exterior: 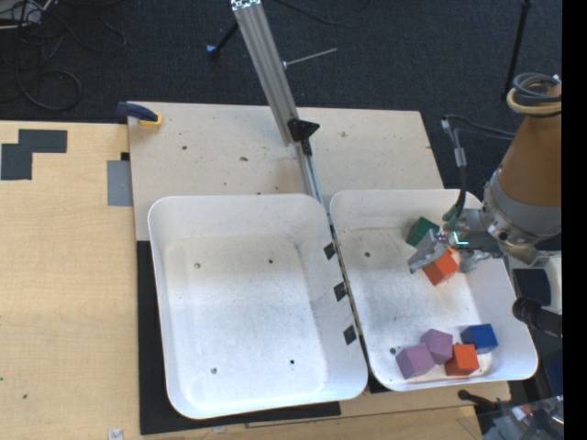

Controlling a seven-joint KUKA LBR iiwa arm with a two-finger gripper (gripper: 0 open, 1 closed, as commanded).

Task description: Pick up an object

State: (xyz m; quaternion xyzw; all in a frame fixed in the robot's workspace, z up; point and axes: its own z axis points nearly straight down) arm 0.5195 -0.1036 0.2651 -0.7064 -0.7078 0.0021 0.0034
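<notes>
End effector [438, 255] over orange block [442, 268]

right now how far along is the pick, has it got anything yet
Done: the arm has reached into the right bin and the gripper is down at an orange block, beside a green block. In hand: the orange block appears to sit between the fingers, though I can't confirm the grip. Left: lifting it clear. Purple, orange and blue blocks lie untouched in the near corner.
</notes>
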